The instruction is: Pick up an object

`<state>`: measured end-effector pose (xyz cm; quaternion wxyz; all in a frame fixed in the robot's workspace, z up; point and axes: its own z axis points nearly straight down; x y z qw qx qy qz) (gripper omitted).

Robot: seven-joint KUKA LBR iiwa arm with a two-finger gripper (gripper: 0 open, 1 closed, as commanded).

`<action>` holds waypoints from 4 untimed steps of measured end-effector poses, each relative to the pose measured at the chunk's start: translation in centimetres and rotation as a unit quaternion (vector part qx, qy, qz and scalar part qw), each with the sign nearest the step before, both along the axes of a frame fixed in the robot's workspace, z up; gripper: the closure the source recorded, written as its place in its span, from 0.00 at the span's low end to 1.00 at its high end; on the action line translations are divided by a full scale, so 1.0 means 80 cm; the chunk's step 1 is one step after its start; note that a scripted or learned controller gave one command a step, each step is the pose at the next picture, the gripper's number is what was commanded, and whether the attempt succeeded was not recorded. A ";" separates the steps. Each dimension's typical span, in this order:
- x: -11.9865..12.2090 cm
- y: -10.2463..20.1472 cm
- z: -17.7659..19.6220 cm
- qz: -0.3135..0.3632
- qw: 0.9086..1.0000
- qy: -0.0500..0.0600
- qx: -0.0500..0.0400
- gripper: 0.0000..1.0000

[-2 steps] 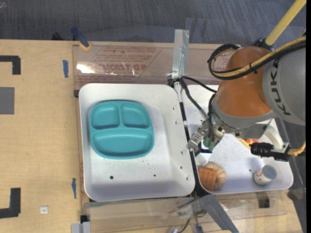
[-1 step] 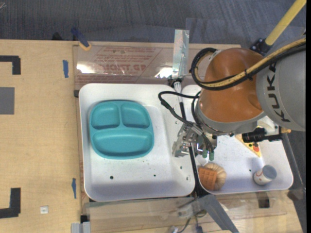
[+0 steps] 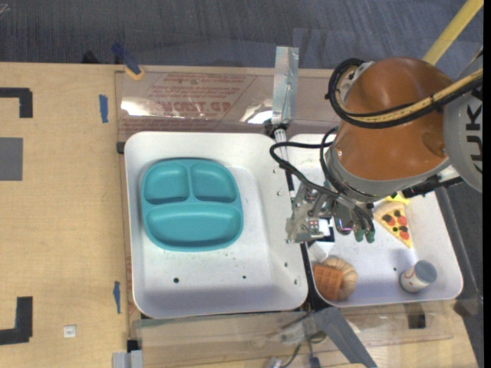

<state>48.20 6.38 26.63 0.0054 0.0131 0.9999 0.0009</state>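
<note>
I saw the two-finger gripper over the right white bin, above the round tan bread roll; its grip I could not tell.

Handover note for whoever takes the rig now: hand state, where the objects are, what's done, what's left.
Hand: low over the inner edge of the right white bin; nothing visibly between its fingers.
Right bin: round tan bread roll just below the hand, yellow pizza-slice toy, small grey-capped cylinder.
Left white bin: teal divided plate.
Done: no pick yet.
Left: grasp and lift one object.
</note>
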 end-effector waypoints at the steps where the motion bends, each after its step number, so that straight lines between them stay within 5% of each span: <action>1: -0.001 0.005 0.004 0.265 0.964 0.000 -0.002 1.00; 2: 0.026 0.061 -0.191 0.324 0.946 0.008 0.000 1.00; 3: 0.036 0.130 -0.217 0.248 0.969 0.002 -0.004 1.00; 4: 0.056 0.204 -0.220 0.075 0.997 0.022 -0.004 1.00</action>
